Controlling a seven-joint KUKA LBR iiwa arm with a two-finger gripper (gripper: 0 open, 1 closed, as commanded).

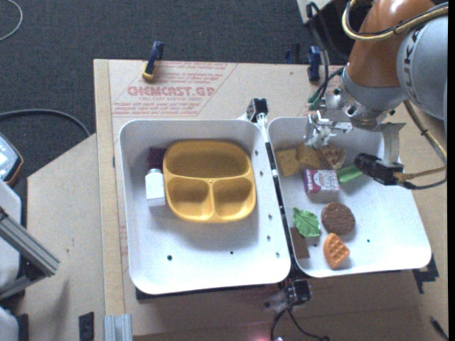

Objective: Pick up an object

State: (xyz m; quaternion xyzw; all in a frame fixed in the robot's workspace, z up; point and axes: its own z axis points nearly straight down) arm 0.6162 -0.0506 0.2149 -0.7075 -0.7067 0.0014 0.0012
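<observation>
One fixed camera looks down at a slant from above the counter (pixel 178 91), set back enough to take in both white bins; the arm (pixel 398 41) enters from 2 o'clock.

Bench board (pixel 174 91), red "CHEMCAST" print (rest blurred)

A yellow tray (pixel 209 180) and white bottle (pixel 155 187) sit in one white bin (pixel 206 272), beside a green leaf (pixel 307 222), brown patty (pixel 338 218) and orange waffle (pixel 335 251).

lab | bench (pixel 178 91) on dark carpet | loose cables (pixel 50 116) | clamps (pixel 152 60)
</observation>
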